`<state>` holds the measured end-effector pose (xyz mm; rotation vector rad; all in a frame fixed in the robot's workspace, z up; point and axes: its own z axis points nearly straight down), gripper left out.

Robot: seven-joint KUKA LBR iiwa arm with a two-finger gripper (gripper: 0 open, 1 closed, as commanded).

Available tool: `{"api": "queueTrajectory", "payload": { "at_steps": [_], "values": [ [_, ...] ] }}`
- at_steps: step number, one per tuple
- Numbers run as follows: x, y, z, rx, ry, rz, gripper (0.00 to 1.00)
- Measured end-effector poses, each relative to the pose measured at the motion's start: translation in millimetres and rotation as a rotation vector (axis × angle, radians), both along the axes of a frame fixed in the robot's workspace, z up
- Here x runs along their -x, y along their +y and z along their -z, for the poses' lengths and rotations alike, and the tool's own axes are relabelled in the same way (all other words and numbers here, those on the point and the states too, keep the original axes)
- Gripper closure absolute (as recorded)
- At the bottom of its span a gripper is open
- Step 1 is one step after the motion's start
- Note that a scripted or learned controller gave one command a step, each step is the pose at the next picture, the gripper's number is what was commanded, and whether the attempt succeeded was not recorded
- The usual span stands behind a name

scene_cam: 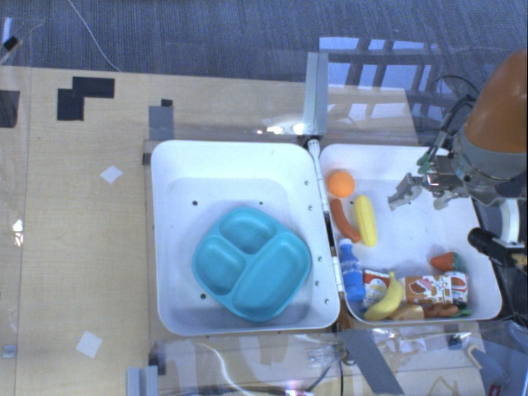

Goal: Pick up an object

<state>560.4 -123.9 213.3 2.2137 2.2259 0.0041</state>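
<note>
Near edge of right bin [487, 308]: a clutter of small things lies against the bin's near wall, most of them touching.
Banana [386, 299]: yellow, curved, lying across the left end of a printed carton.
Carton [429, 289]: white and orange-red with printed pictures, lying flat just beside the banana, along the near wall.
Bottle [352, 272]: small, blue, with a white label band, lying lengthwise against the bin's left wall, its near end touching the banana.
Red-orange piece [445, 261]: small, with a green tip, resting just behind the carton's right end; what it is cannot be told.
Blue plate [252, 261]: teal, three compartments, sits in the near half of the left bin [177, 221], tilted a little toward the divider side.
Sausage [345, 220]: orange-red, long, lying beside the left wall of the right bin.
Corn cob [365, 219]: yellow, lying parallel to the sausage and touching it on the right.
Orange ball [340, 183]: round, at the far end of the sausage and corn, near the bin's far-left corner.
Gripper [412, 190]: above the far right part of the right bin, well apart from the toys; the jaws point left, stand parted and hold nothing.
Arm [499, 130]: grey with an orange band, entering from the right.
Tabletop [74, 246]: pale wood, with black tape marks at the far left.
</note>
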Motion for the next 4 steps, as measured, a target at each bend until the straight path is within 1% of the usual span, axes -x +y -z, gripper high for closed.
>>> {"api": "queueTrajectory", "payload": {
  "at_steps": [1, 2, 3, 4],
  "values": [
    [-39, 38, 95, 0.000, 0.001, -0.040, 0.00],
    [-29, 28, 124, -0.001, -0.007, 0.103, 0.00],
    [-32, 27, 111, 0.001, -0.016, 0.103, 1.00],
    [-82, 94, 27, -0.001, -0.003, 0.184, 1.00]
  ]
}}
